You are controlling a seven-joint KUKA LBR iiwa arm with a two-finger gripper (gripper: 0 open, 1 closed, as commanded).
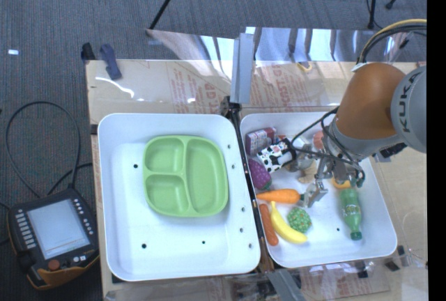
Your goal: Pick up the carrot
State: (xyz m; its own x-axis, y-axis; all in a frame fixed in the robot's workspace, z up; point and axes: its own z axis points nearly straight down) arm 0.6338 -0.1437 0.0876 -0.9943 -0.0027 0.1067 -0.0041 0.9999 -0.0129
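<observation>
Seen from above at a slant, a wooden bench (167, 87) carries two shallow white bins side by side. The left bin (125, 237) holds a light green divided plate (186, 175) with three compartments, lying flat near the bin's middle.

The right bin (380, 237) holds a cluster of toy foods. The carrot (278, 196), orange and lying roughly level, sits in the left half of this bin, below a purple bunch of grapes (258, 173) and above a yellow banana (286, 225). A small green broccoli (300, 220) lies just beside the banana's upper side. A thin orange-red sausage (267, 223) rests along the bin's left wall. A black-and-white cow-patterned carton (274, 155) and a dark red can (260, 137) sit near the bin's top left corner. A green bottle (350, 210) lies towards the right side.

The grey robot arm (380, 101), with its orange band, reaches in from the right over this bin. Its gripper (312, 194) points down just beside the carrot's right end, with the fingers slightly apart and nothing seen between them. Whether a fingertip touches the carrot cannot be told.

A handheld control pendant (52, 230) with a screen lies on the dark carpet at lower left.
</observation>
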